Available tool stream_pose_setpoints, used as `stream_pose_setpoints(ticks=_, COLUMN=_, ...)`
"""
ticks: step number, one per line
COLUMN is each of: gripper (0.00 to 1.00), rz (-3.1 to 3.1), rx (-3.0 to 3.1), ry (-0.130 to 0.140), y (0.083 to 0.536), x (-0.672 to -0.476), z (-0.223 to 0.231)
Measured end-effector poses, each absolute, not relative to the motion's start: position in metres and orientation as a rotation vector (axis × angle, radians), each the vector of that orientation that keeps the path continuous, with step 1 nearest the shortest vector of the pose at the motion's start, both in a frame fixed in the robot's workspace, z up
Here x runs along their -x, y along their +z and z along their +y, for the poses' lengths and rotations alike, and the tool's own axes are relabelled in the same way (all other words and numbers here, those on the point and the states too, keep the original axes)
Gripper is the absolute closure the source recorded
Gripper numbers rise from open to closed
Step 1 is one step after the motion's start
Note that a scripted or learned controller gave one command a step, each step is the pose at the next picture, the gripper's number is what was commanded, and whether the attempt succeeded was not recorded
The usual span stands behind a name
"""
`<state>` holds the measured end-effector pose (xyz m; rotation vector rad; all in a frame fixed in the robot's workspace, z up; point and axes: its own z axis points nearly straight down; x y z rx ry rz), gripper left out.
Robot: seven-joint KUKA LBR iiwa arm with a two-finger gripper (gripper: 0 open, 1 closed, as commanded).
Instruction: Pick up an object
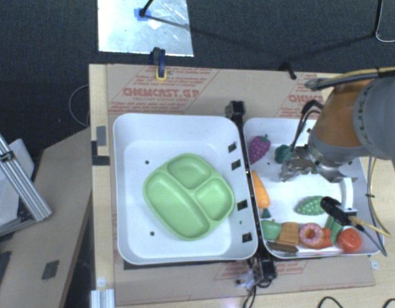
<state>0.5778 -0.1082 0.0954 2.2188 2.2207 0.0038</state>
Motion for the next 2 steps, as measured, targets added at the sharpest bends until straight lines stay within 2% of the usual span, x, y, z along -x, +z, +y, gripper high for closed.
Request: stream_pose_setpoints(ticks=2, gripper=1.00, rz=2.221, rx=-2.213, ry=0.007, y=0.214, x=-0.585, z=-0.111)
